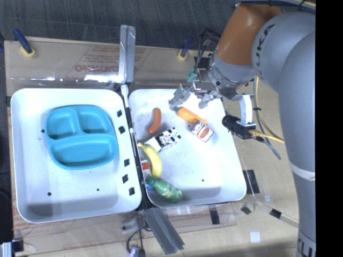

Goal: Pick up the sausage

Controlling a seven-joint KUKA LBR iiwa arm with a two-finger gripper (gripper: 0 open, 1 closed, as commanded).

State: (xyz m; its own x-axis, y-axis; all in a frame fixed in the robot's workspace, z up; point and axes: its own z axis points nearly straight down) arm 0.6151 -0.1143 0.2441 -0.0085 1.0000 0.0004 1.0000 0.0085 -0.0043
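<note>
Two bins on table | sausage [155,120] lies free in right bin [225,159], near divider | gripper [194,96] above carrot [188,114], fingers spread, empty | not yet over target.

Bench [64,63]: pale brown surface with faint red print at its far side; two shallow white bins rest on it side by side, touching along their inner walls; left bin [21,159]; right bin [228,159]; two blue clamps at the far edge, one [24,42] near the left corner, one [185,48] behind the right bin; black tape marks [251,182] lie on the surface right of the right bin.
</note>
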